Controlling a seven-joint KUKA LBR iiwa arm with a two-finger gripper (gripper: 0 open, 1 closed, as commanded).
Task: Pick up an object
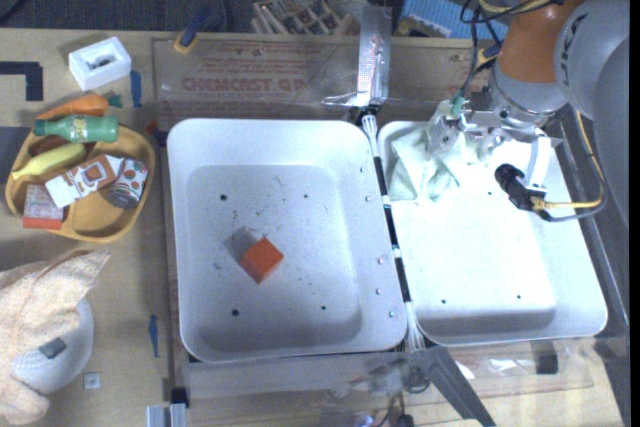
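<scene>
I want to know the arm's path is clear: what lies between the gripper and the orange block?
In the camera view, between the gripper over the right bin and the orange block lie the bins' adjoining rims and bare floor of the left bin.

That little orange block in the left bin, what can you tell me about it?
The small orange cube-shaped block lies alone on the floor of the left shallow white bin, a little left of the bin's middle. It looks solid and matte, with flat faces and sharp edges, turned corner-on to the bin's walls. A grey shadow falls at its upper left. Only the bin floor touches it.
</scene>
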